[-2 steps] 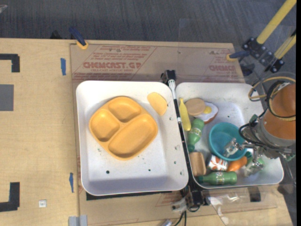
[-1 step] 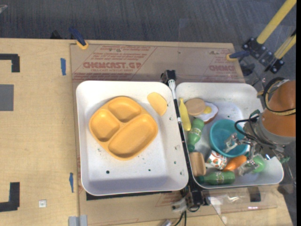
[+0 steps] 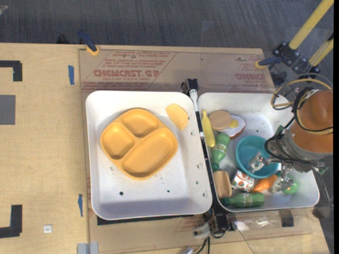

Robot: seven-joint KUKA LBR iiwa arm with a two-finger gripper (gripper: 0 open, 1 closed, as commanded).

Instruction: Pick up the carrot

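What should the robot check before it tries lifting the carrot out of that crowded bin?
1. Carrot located: ok, it lies in the right bin, near the front.
2. Gripper above the carrot: ok, it hangs right over it.
3. Carrot between the fingers: cannot tell, the metal parts blur together.
4. Room around the carrot: not ok, the teal bowl and a green cucumber crowd it.
5. Left bin free for a drop: ok, bare floor shows around the yellow plate.
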